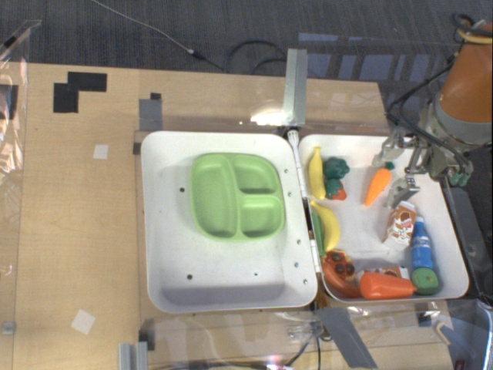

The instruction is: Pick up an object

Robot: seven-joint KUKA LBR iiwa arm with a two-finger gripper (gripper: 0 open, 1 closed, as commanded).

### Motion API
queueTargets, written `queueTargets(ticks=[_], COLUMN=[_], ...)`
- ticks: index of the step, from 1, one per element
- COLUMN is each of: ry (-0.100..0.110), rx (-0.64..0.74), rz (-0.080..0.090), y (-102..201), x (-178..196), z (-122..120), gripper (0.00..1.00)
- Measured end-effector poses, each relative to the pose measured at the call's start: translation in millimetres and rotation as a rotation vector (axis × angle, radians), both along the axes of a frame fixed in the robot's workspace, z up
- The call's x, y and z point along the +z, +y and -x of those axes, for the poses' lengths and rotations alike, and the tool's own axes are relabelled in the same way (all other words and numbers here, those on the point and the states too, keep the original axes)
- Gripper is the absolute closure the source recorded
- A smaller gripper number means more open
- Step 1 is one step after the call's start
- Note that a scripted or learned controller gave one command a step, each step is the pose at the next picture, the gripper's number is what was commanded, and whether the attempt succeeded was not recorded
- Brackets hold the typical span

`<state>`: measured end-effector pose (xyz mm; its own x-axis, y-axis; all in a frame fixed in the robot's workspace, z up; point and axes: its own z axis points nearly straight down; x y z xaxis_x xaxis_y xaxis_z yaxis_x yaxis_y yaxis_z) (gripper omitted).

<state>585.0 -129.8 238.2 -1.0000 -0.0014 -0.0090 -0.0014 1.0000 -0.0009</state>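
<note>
The right bin (454,230) holds several toy foods. An orange carrot (376,185) lies near the middle, with two yellow bananas (316,173) along the left wall and a green broccoli piece (335,168) beside them. A small printed pouch (400,223) and a blue bottle with a green cap (421,259) lie at the right. An orange pepper (385,285) and a red item (339,272) sit at the front. My gripper (400,168) hangs over the bin's back right, just right of the carrot and above the pouch. Its fingers stand open with nothing between them.
The left bin (166,206) bears a green divided plate (235,195). A metal post (296,83) rises behind the seam between the bins. Cables (408,99) hang by the arm at the right. Tan bench surface (69,206) stretches out to the left.
</note>
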Motion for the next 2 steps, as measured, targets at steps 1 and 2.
queueTargets(ticks=[1,2], ry=[0.015,0.001], rx=[-0.022,-0.015], rz=[-0.004,-0.001], y=[-6,14], x=[-140,-150], z=[-11,-81], gripper=[0.00,0.00])
